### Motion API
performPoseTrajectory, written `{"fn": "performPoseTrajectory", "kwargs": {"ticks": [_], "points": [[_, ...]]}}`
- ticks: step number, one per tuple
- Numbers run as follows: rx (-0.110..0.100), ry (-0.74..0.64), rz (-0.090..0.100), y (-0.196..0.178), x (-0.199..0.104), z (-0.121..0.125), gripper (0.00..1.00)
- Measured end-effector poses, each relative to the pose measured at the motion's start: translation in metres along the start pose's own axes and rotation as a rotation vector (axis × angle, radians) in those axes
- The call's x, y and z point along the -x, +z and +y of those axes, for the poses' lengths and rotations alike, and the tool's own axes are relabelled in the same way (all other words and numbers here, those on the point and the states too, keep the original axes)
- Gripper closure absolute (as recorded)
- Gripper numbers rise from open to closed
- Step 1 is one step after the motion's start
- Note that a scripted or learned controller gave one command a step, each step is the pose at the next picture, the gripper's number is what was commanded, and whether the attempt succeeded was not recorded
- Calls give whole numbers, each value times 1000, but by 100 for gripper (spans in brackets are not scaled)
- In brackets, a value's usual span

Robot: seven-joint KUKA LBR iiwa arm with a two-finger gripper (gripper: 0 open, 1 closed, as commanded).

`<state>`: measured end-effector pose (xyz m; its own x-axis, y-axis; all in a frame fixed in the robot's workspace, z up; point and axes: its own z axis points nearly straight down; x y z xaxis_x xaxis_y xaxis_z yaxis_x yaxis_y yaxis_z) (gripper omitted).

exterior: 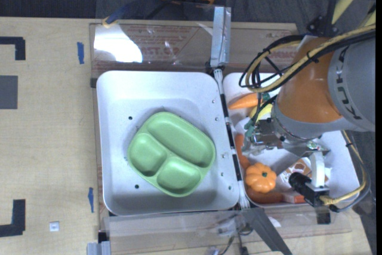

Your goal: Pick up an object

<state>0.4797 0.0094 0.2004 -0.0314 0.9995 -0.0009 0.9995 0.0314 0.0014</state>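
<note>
Reach phase over right bin (352,155), gripper (262,135) low amid clutter, finger state cannot tell; next: settle on small orange pumpkin (261,178), close, lift.

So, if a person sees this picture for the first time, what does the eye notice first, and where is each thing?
The green divided plate stands out first, lying alone in the left white bin. Next comes the grey and orange arm, which reaches in from the right and hangs over the right bin. Below it, near that bin's front edge, sits a small orange pumpkin, with a carrot further back.
</note>
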Motion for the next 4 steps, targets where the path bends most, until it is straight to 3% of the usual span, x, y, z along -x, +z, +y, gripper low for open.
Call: {"fn": "performPoseTrajectory", "kwargs": {"ticks": [1,2,3,4], "points": [[-5,-78,1,17,-60,1,100],[-4,-134,2,16,24,-1,100],[0,66,-1,7,60,39,100],[0,66,-1,7,60,39,0]]}}
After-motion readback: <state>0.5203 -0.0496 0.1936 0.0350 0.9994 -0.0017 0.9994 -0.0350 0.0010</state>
